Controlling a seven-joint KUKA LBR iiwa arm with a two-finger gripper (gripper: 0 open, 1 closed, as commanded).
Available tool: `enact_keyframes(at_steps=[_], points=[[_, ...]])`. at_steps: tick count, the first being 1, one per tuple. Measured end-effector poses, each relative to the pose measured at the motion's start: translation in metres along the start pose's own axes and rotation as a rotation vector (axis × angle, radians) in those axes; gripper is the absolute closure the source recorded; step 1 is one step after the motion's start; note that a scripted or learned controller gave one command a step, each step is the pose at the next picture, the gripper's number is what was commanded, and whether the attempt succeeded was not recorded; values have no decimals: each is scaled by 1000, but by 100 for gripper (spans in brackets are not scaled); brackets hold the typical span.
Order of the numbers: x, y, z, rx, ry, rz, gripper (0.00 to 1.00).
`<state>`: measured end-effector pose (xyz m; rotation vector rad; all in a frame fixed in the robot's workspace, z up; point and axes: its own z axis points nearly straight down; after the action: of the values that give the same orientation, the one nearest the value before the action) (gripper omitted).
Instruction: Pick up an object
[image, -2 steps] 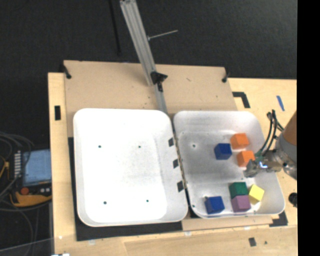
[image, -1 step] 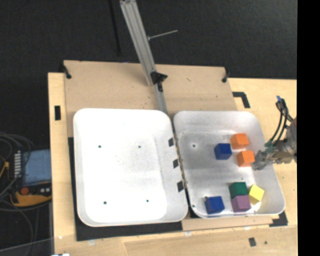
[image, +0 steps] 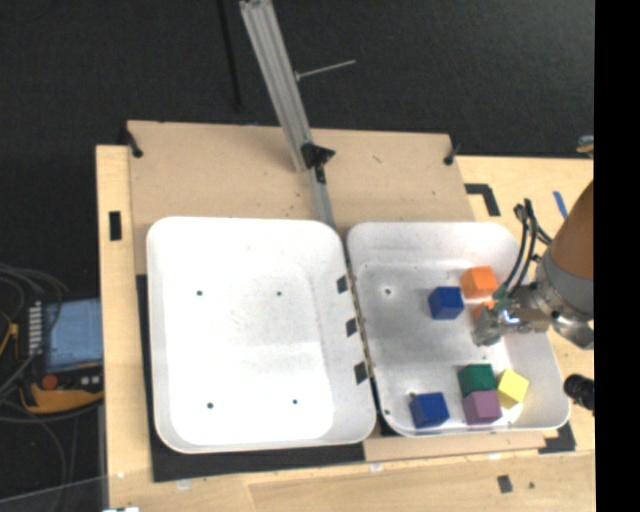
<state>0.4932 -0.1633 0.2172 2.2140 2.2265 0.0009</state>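
Note:
The right bin (image: 400, 260) holds several small blocks. An orange block (image: 479, 282) lies near its right side, with a blue block (image: 446, 302) just to its left. At the bin's front sit a second blue block (image: 429, 409), a green block (image: 477, 379), a purple block (image: 482, 406) and a yellow block (image: 513, 387). My gripper (image: 489, 325) hangs over the right part of this bin, just below the orange block and above the green one. No block shows between its fingers.
The left bin (image: 250, 330) lies beside the right one, with a row of clips on the seam between them. A slanted metal pole (image: 285, 90) rises behind the bins. The arm's wrist (image: 570, 270) and cables crowd the right bin's right edge.

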Motion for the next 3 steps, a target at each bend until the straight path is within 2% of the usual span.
enact_keyframes(at_steps=[3], points=[[166,32,-14,0,3,-3,100]])
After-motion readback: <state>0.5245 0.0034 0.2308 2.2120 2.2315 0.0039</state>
